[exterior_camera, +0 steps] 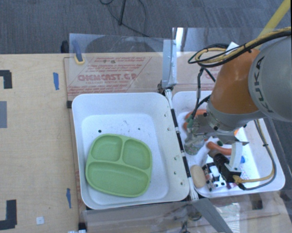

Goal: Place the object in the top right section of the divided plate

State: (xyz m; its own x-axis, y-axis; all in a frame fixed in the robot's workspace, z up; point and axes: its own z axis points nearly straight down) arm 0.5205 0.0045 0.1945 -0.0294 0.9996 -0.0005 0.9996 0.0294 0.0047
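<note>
The green divided plate [120, 165] is lying flat in the left white bin [83, 111], toward the lower middle of the frame, with two smaller sections along its upper side and one long section along its lower side. All three sections are showing bare green. The plate's upper right section is sitting nearest the wall shared by the two bins.

The arm [250, 81], grey with an orange band, is reaching in from the right of the frame and hanging over the right white bin [277, 178]. Its end effector [194, 140] is pointing down into the left part of that bin, just right of the dividing wall, well apart from the plate. Whether it is spread or pressed together cannot be told, and nothing can be seen pinched in it.

Small objects are lying jumbled in the right bin around and below the end effector: an orange piece [215, 146] just to its right, a tan rounded piece [198, 176] lower down near the dividing wall, and a black-and-white item [216, 174] beside that. Which of them is the one to be placed cannot be told. The bins are resting on a light wooden tabletop [32, 141].
</note>
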